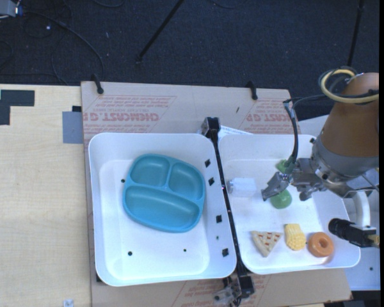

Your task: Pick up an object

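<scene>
Two white bins sit side by side; in the right bin [243, 149] the gripper [283, 187] hangs low over a green object [281, 200], probably lined up to grasp it. How the pincer stands, I cannot tell.

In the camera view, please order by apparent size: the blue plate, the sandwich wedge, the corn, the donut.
1. blue plate
2. sandwich wedge
3. donut and corn: these two look alike.

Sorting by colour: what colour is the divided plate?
Light blue plate, in the camera view.
</scene>
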`<state>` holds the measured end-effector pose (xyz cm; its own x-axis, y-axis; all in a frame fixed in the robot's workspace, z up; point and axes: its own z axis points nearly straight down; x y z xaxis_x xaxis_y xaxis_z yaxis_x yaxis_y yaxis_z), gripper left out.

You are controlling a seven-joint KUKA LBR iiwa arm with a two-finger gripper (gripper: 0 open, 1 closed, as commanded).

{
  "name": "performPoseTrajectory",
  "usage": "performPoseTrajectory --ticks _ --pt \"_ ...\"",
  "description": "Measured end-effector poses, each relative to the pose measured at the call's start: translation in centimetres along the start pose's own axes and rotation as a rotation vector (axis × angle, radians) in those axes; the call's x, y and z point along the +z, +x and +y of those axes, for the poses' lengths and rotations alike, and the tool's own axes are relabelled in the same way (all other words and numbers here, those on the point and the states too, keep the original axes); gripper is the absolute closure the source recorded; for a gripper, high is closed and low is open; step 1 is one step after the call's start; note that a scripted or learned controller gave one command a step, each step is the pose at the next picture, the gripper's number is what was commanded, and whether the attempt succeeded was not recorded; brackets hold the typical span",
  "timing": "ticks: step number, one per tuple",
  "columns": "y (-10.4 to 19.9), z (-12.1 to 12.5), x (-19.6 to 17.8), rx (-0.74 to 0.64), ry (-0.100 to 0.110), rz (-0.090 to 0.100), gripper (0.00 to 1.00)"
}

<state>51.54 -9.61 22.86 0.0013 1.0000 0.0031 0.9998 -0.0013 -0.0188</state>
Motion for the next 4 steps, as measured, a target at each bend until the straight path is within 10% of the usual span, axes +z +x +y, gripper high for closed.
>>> performPoseTrajectory --ticks 1,4 --pt "0.0 0.2 -0.5 -0.002 -0.01 -0.001 0.0" --pt "0.9 0.4 14.4 -0.001 -0.011 -0.001 0.0"
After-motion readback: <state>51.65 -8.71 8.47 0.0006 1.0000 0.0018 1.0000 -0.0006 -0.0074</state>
